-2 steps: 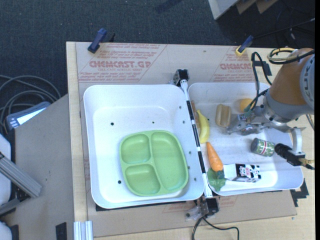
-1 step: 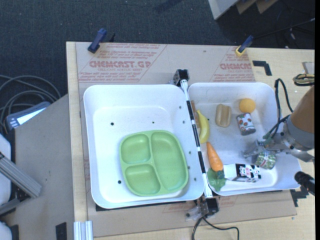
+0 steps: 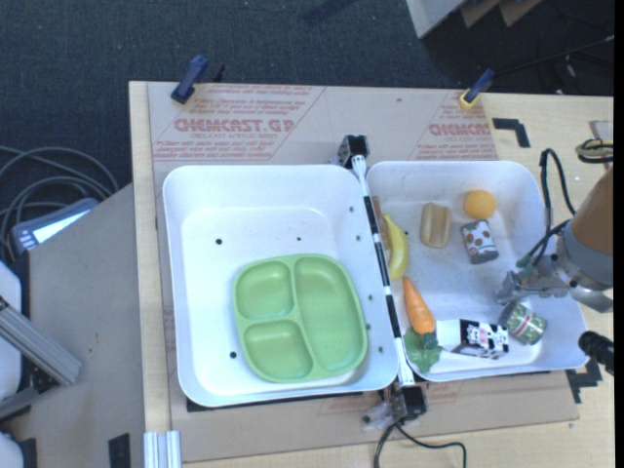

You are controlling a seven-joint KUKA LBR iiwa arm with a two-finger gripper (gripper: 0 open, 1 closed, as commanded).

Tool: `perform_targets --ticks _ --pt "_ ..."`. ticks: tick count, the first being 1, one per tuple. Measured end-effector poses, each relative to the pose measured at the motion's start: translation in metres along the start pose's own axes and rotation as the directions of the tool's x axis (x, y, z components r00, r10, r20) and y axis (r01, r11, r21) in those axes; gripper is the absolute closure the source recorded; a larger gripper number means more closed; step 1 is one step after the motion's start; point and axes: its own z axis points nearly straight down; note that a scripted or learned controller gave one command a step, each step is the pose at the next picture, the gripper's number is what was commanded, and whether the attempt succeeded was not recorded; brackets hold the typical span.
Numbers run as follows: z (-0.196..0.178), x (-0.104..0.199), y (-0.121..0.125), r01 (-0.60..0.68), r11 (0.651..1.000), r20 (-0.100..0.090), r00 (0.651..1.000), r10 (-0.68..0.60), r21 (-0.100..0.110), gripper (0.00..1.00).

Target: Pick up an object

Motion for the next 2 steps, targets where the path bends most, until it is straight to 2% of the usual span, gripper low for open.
perform_targets --ticks 1,2 --pt "-0.0322 0.0454 0.0308 0.004 1.000 0.000 1.000 -0.004 -0.002 1.00" --pt "-0.0319 0.0446 0.0302 0.002 1.000 0.001 1.000 -0.002 -0.001 0.00"
